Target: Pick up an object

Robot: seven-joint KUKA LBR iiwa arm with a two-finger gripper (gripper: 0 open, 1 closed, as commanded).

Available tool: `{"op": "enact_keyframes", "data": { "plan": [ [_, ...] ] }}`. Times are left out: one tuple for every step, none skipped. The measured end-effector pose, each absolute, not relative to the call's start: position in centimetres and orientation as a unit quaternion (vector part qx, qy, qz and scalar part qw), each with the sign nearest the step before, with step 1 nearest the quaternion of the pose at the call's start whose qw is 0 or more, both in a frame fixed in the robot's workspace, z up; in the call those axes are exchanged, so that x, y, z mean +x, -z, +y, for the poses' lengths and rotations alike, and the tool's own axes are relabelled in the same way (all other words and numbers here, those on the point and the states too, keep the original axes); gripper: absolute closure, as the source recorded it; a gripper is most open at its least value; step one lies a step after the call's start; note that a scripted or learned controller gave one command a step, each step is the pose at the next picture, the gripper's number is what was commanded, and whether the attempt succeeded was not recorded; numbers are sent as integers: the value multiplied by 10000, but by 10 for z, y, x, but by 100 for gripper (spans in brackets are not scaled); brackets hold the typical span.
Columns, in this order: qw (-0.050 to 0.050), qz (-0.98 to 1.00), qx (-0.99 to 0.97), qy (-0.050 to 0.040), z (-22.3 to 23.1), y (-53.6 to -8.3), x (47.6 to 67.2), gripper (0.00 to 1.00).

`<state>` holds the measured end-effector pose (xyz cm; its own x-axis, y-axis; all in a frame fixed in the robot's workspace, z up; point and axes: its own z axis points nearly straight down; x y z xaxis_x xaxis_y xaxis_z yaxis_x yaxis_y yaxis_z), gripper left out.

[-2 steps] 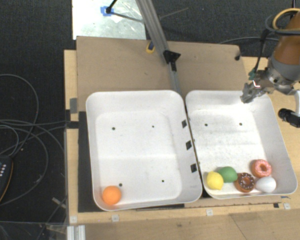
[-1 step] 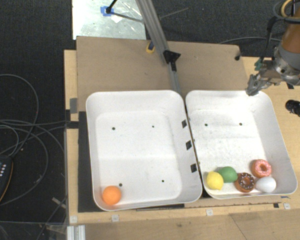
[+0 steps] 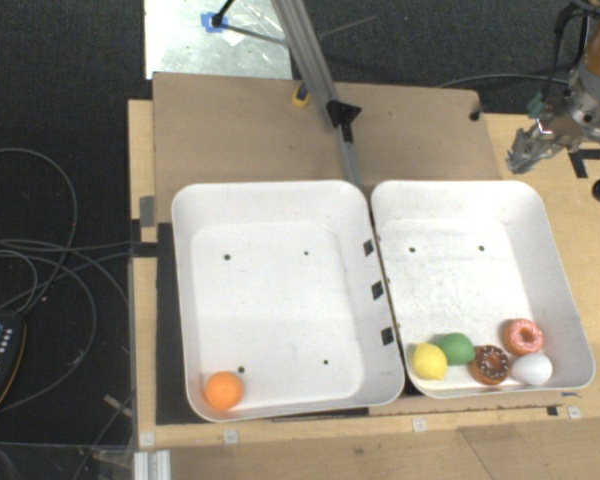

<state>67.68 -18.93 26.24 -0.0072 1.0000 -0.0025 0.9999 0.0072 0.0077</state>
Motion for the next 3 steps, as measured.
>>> {"op": "enact_keyframes", "data": {
  "plan": [
    [9, 7107, 7035, -14, -140, -270, 664, 100],
    [-2, 7105, 7037, -9, -96, -271, 646, 100],
    [-12, 7110, 7032, -9, -36, -266, 627, 100]
  ]
}}
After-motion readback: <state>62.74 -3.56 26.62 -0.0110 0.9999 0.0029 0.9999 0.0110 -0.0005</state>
